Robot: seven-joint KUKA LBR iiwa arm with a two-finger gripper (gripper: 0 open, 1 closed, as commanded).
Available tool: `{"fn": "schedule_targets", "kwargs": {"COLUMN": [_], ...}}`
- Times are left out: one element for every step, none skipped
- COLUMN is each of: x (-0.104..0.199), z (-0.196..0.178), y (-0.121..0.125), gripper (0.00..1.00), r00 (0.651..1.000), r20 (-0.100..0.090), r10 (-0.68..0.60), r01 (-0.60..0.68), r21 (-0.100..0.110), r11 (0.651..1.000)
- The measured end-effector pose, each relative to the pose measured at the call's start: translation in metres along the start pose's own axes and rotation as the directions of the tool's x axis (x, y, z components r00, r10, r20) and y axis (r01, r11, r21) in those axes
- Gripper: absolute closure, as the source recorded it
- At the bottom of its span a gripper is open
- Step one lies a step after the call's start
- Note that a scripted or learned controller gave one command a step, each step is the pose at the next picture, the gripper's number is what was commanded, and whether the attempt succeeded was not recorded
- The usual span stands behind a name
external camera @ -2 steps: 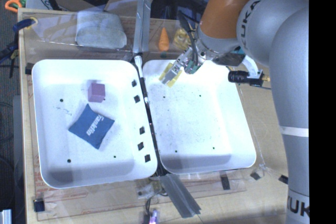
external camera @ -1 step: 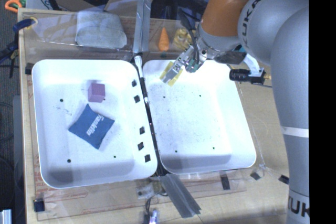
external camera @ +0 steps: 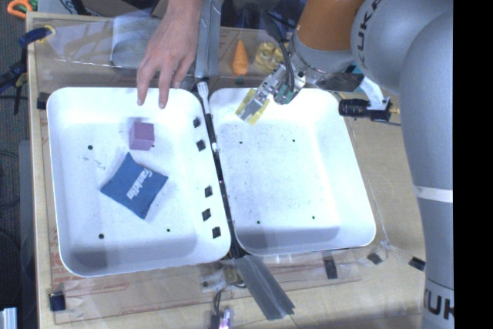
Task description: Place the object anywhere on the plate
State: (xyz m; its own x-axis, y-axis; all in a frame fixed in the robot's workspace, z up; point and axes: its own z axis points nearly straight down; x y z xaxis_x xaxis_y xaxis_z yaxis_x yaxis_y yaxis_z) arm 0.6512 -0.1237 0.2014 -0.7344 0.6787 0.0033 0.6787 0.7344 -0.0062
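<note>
Two shallow white bins sit side by side on the bench, and the task's things both lie in the left bin (external camera: 58, 189). A small purple block (external camera: 142, 134) rests on the bin floor towards the far side. A flat blue square with white lettering (external camera: 134, 185) lies just beside it on the near side, apart from it by a narrow gap. The blue square is probably what serves as the plate, and the block the object to be set on it. So the block is not yet on the plate.

A person's hand (external camera: 166, 50) reaches in over the far rim of the left bin, its fingertips (external camera: 142, 95) hanging just above the block, likely to arrange the things for a try.

The gripper (external camera: 253, 108) hangs over the far left corner of the right bin (external camera: 356, 196), close to the divider between the bins and well apart from the block. That is probably a waiting position, clear of the person. Nothing can be seen held in it, and whether it is open or closed cannot be told from this angle.

Beyond the bins, an orange carrot-shaped toy (external camera: 241, 58) lies on the bench, out of play
</note>
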Motion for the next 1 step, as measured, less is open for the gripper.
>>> {"fn": "schedule_targets", "kwargs": {"x": [-0.0003], "z": [-0.0066], "y": [0.0003], "gripper": [1.0], "r00": [1.0], "r20": [0.0], "r10": [-0.005], "r01": [0.005], "r21": [0.002], "r11": [1.0]}}
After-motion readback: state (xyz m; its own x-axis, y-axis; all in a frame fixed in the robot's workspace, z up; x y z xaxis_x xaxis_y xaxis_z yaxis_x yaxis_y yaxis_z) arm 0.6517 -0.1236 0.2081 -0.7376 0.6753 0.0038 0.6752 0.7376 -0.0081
